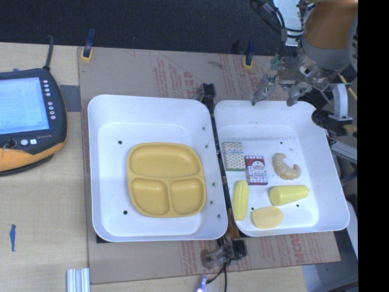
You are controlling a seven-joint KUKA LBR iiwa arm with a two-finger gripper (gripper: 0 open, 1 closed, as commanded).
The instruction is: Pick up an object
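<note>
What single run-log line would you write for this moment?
arm: over right white bin's far edge | pincer: open, holding nothing | pale curved croissant-shaped toy: in right bin, untouched | pick: not yet done

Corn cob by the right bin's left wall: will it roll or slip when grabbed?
The corn cob looks rounded and long, so it probably rolls sideways if nudged. Its glossy look suggests plastic: likely stiff, light, perhaps slippery. It lies near the right bin wall, which may crowd the claw.

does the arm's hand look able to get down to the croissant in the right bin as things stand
Probably yes. The hand hangs open over the right bin's far rim, and the croissant lies uncovered with a gap to the red packet and the yellow piece.
</note>
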